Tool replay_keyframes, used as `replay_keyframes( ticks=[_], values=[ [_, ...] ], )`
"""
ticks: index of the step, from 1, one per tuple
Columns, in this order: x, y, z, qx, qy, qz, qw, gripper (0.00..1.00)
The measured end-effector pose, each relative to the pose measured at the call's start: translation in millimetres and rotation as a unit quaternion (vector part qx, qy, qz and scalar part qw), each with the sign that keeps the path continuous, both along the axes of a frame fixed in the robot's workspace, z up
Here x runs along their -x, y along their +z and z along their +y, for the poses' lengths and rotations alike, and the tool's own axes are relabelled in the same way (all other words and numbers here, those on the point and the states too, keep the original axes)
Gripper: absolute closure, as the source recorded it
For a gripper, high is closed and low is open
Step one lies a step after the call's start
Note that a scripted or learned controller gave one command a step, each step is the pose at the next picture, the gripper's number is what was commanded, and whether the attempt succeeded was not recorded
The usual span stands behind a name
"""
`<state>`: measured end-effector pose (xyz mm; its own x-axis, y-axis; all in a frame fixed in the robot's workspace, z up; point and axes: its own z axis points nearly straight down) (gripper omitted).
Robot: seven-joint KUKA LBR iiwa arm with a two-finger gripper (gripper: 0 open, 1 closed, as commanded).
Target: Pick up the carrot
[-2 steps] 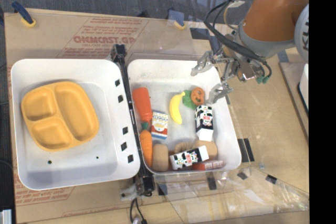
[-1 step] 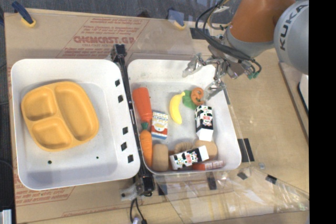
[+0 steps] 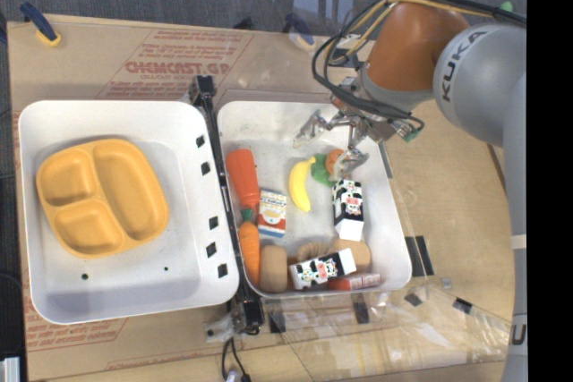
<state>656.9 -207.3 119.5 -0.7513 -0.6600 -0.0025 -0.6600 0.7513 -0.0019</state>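
Note:
The carrot (image 3: 250, 251) is orange with a green tuft at its upper end. It lies along the left wall of the right bin (image 3: 269, 116), near the front. My gripper (image 3: 333, 139) hangs over the back of that bin, well behind and to the right of the carrot. Its metal fingers (image 3: 310, 126) are spread open with nothing between them. A small orange and green toy (image 3: 333, 164) sits just below the fingertips.
A longer red-orange piece (image 3: 241, 178) lies just behind the carrot. Close by are a small carton (image 3: 273, 214), a banana (image 3: 300, 185), two cow-print cartons (image 3: 348, 208) and a brown roll (image 3: 274, 268). The left bin (image 3: 54, 300) holds a yellow divided plate (image 3: 100, 195).

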Motion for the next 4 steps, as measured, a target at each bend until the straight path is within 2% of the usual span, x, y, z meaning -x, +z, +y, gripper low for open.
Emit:
replay_keyframes(
  ticks=[1,2,3,4],
  values=[
    [2,-13,1,0.0024,0.149,-0.010,0.9887,0.00],
    [13,-13,7,-0.0004,0.243,-0.010,0.9701,0.00],
    [4,-13,1,0.0020,0.188,-0.012,0.9821,0.00],
    [21,-13,4,0.0023,0.190,-0.014,0.9817,0.00]
  ],
)
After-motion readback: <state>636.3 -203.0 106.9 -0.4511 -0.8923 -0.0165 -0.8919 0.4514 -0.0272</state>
